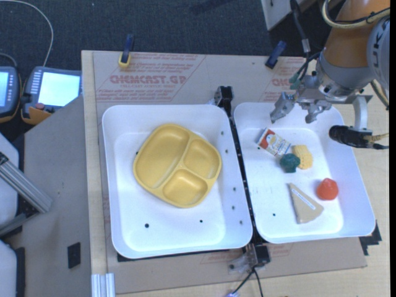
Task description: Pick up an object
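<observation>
The claw (299, 111) is hanging over the far end of the right bin (356, 184), its two fingers (279, 111) spreading apart and gripping nothing, with the grey wrist and its orange band (354, 26) rising behind it toward the upper right. Nearest to the claw, just below and slightly left of it, a small red and white packet (273, 142) is lying tilted on the bin floor, apart from the fingertips. A little further down from the claw, a pale yellow lump (303, 156) is sitting beside a dark teal piece (289, 162), the two touching each other and lying just beside the packet. Further again, below and to the right of the claw, a red-orange ball (327, 189) is resting by itself near the bin's right wall. Just left of the ball and lower still, a tan wedge (303, 203) is lying flat with its point aimed up toward the claw. Well away to the claw's left, across the black clamp (223, 95) where the bins are meeting, the left bin (117, 166) is holding a yellow divided plate (177, 164), sitting near its middle. Beyond that, far to the left of the claw and off the bench, a lit tablet screen (57, 88) is glowing.
</observation>
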Controlling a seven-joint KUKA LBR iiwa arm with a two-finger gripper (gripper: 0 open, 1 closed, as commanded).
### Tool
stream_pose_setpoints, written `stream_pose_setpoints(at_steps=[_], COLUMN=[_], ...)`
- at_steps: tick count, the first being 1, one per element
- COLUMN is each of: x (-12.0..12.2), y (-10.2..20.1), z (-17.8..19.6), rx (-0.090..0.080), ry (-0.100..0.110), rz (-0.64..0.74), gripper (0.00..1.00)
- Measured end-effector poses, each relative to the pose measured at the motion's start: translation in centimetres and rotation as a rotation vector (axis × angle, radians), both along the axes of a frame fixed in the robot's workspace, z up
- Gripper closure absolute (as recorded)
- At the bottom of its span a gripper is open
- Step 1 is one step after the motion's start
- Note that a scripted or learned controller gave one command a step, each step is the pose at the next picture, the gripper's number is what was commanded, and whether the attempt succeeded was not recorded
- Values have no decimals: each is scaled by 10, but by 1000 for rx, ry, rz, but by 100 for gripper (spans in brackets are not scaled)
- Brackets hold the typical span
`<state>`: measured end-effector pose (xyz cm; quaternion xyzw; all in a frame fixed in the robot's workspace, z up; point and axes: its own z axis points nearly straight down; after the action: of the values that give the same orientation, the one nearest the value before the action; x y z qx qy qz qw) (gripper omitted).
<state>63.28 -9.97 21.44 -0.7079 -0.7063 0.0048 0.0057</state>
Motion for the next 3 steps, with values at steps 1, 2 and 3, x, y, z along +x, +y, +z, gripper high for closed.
stream_pose_setpoints(at_steps=[1,2,3], x=[3,-8,-10], y=[0,1,-3], z=[8,-45,-89], rx=[-1,0,-1], ry=[-14,-8,-8], rz=[2,2,1], gripper=[0,0,0])
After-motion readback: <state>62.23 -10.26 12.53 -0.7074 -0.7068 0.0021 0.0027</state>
